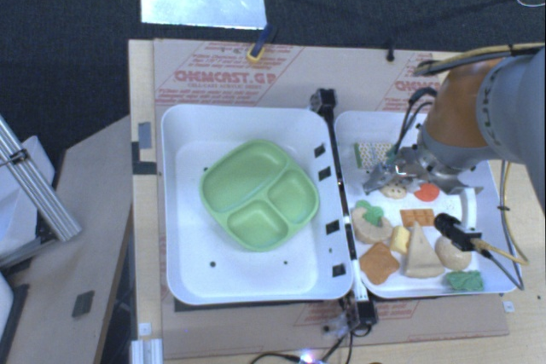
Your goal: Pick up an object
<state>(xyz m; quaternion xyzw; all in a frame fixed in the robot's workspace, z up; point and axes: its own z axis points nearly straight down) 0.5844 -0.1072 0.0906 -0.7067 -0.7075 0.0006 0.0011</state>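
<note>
Gripper, grip state unclear, hovers over crowded right bin; best descent targets one isolated piece, like the orange cracker.

We record one flat bench top of pale board, printed with red lettering. Directly on it we count two shallow white plastic bins side by side: the left bin and the right bin, their inner walls touching along a row of black clips. Near the far edge we note a small yellow and blue clamp.
</note>
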